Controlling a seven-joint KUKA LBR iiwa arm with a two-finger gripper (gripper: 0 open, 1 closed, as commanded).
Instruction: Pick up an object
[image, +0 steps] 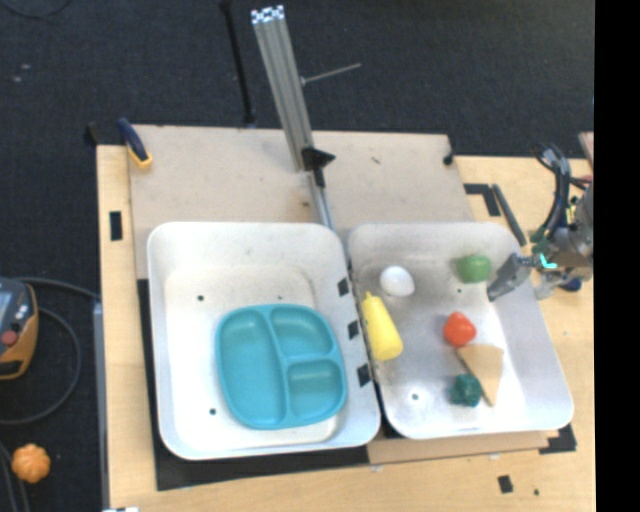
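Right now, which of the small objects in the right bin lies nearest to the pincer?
The green ball, at the bin's far right part. It lies just left of the pincer; the red ball and white ball lie farther off.

You've got two white bins, smooth plastic by the look, faintly scuffed and speckled. In the left one, the teal tray is plastic with a soft sheen. On the right, the yellow piece looks smooth and slightly glossy, and the red ball catches some light. The tan wedge reads matt. The bench is pale wood, matt. That upright rail is bare grey metal.
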